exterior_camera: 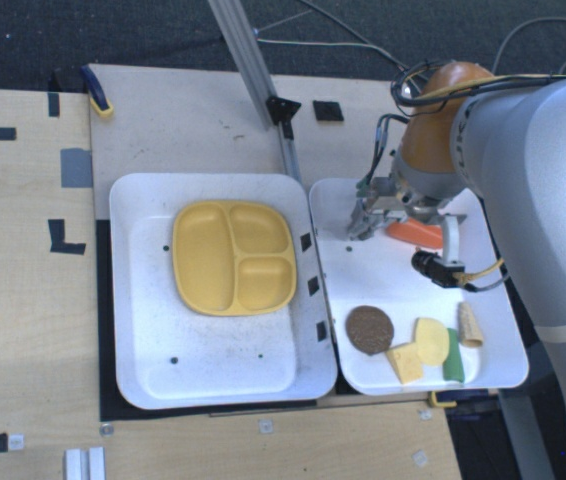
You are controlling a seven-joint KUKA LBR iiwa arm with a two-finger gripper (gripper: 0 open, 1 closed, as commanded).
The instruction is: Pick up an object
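Two shallow white bins sit side by side on the bench. The left bin (143,368) holds a yellow plastic plate with three compartments (233,257), lying flat near its middle. The right bin (508,368) carries the small things: a brown round patty (370,329), a yellow wedge (404,363) touching a pale yellow round piece (431,340), a green piece (453,361) just beside them, and a tan cone-like piece (470,325) by the right wall. An orange carrot-shaped piece (416,233) lies further back in that bin. The grey arm's gripper (363,226) hangs low over the back of the right bin, just left of the orange piece; from where I stand I cannot tell how its fingers are set.
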